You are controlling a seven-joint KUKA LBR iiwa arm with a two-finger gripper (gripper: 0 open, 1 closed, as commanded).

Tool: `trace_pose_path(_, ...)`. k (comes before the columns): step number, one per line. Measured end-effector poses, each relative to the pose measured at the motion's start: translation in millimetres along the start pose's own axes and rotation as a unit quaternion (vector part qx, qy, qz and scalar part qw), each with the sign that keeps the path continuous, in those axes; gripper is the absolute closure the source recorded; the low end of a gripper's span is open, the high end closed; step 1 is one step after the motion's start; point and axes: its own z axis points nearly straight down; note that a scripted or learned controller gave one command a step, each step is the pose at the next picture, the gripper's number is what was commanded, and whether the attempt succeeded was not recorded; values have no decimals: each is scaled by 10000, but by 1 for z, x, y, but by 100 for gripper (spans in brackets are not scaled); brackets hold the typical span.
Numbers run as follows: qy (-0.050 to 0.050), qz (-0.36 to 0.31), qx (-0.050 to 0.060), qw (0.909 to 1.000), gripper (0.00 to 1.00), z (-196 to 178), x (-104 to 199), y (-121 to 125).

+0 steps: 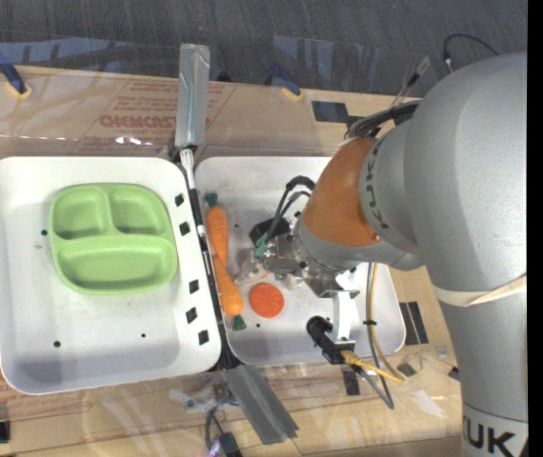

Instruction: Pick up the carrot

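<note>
Carrot (223,260) in right bin (386,341), hard against left wall, long axis running far-to-near. Gripper (270,263) hangs just right of it, near orange disc (268,300). Jaw state: cannot tell. Leftward shift needed.

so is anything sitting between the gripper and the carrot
Nothing visible does. The carrot lies along the left wall of the right bin, with bare bin floor between it and the gripper. The orange disc sits lower, off that line.
</note>
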Motion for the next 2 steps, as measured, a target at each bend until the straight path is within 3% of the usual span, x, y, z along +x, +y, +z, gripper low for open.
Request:
trace_pose_path(1, -9, 105, -19, 9999, 0, -1, -1, -15)
trace_pose_path(2, 21, 543, 29, 9985, 0, 2, -8, 49)
